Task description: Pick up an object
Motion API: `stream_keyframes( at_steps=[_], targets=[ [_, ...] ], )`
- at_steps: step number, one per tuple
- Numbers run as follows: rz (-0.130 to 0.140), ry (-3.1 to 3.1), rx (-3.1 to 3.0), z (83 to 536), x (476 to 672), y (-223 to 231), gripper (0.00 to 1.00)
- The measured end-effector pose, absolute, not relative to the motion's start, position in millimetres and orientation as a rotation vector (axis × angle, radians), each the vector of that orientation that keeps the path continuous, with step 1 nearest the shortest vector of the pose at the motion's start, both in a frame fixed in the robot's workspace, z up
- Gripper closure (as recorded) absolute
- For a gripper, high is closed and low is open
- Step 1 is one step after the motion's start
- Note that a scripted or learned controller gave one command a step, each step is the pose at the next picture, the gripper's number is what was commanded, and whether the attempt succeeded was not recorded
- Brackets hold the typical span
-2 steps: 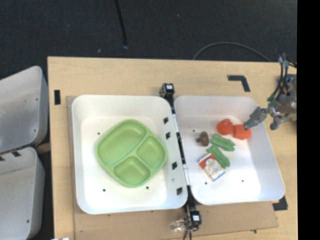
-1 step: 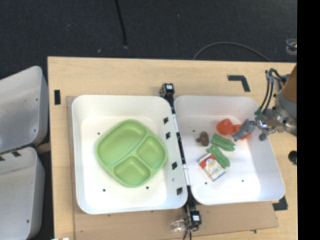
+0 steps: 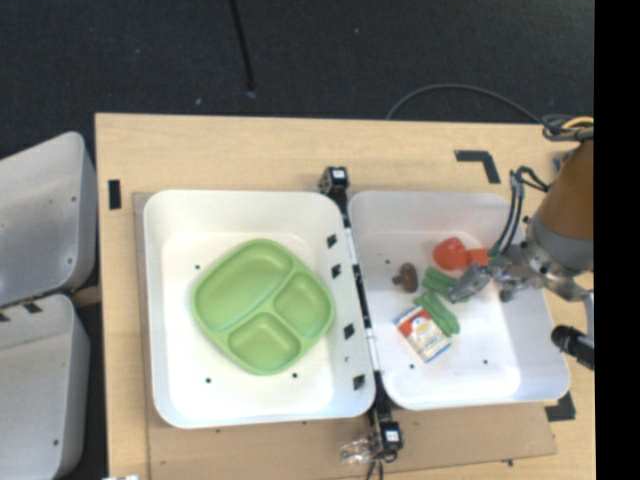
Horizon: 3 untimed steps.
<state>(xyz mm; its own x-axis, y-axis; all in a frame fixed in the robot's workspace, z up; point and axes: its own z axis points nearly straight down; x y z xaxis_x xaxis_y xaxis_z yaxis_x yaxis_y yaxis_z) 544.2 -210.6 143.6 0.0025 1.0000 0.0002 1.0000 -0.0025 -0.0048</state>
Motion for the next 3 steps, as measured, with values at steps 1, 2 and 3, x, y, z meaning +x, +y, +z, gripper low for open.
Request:
stream_keyframes(
  at_steps=[1,2,3],
  targets=[
    [-0.003,-2.218,-2.232,101.6,545.9,-212.5,0.00],
    [-0.006,-2.218,-2.239,115.1,547.0,-214.0,1.00],
    [-0.004,-2.232,-2.222,174.3,556.2,-221.0,1.00]
  ],
)
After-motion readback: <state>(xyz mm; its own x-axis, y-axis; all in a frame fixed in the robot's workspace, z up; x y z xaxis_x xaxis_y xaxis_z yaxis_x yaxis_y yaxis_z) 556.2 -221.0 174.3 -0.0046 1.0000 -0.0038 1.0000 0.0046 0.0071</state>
